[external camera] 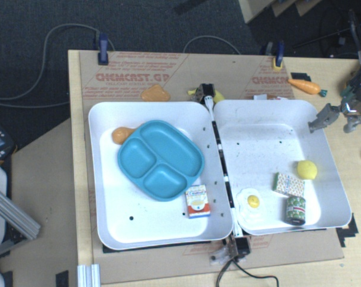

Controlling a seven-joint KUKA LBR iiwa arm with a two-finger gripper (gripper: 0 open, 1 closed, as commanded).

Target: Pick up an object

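Observation:
My gripper (335,122) hangs at the right edge of the right bin (258,130), over its far right rim, open with nothing between its fingers. Lower in that bin lie a yellow lemon (307,170), a patterned packet (289,185), a green can (296,210) and a toy fried egg (250,201). The lemon is the closest of these to the gripper, a short way toward the front. The left bin (109,208) holds a blue divided plate (161,159), an orange piece (120,135) partly tucked behind the plate, and a small carton (197,201).
On the bench behind the bins lie a toy carrot (305,86), an orange lump (155,93) and a yellow-and-black item (205,92). Blue clamps (102,46) hold the board's back edge. A black divider (219,160) runs between the bins.

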